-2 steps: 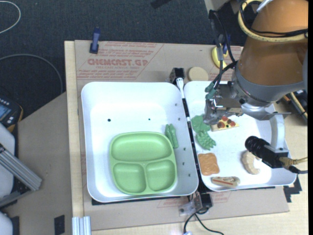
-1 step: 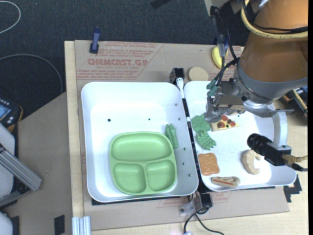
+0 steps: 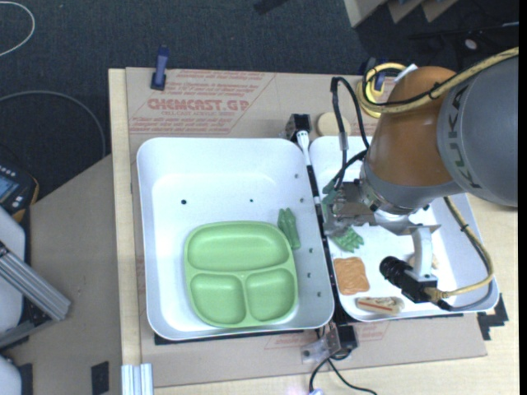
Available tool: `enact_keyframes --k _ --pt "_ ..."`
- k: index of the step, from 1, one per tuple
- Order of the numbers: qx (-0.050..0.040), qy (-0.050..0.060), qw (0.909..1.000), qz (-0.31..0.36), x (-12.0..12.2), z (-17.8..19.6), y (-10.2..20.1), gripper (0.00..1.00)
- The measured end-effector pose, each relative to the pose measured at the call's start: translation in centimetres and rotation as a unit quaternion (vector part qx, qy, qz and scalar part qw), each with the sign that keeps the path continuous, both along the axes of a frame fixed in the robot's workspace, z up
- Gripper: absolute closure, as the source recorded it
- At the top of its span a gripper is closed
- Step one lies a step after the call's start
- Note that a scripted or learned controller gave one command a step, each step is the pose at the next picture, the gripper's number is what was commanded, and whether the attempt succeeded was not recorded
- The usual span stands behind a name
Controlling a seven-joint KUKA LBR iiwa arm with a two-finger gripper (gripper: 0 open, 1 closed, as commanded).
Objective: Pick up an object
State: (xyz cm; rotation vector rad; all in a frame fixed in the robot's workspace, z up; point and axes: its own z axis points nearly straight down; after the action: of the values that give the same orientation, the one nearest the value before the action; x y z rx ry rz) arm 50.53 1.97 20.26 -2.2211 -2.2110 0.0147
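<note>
- The grey arm with the orange band [image 3: 428, 138] reaches in from the right of the frame and covers the upper part of the right-hand shallow white bin [image 3: 375, 249]
- Its gripper [image 3: 339, 212] sits low over that bin's left edge, close to the wall shared with the left-hand shallow white bin [image 3: 214, 171]
- Whether the claw is released or clenched cannot be told from this slanted view, and nothing can be seen held in it
- The likeliest target is a small green leafy toy piece [image 3: 349, 239] lying on the bin floor just below the gripper, towards the bottom of the frame
- Below it lie an orange-brown square slab [image 3: 352, 275] and, near the lower rim, a tan flat piece [image 3: 379, 305]
- In the left bin a pale green three-compartment plastic plate [image 3: 240, 268] fills the lower half, with a small slender green piece [image 3: 288, 227] at its upper right corner
- By my reading the step in hand is the approach or descent onto the leafy piece, with no lift made yet
- The next move calls for closing squarely on it, keeping clear of the bin wall, then rising straight up
</note>
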Motion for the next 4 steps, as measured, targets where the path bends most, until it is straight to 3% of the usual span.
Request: enact_keyframes --k 1,2,3,4 --pt "0.0014 -0.008 1.0 0.004 -1.5 5.8 3.7 1.0" --pt "0.001 -0.017 0.9999 0.001 -2.5 22.8 -0.9 1.0" --pt "0.0 0.003 1.0 -0.001 -1.4 4.7 -4.5 1.0" --pt "0.0022 0.0 1.0 0.006 -2.9 -2.3 3.9 1.0"
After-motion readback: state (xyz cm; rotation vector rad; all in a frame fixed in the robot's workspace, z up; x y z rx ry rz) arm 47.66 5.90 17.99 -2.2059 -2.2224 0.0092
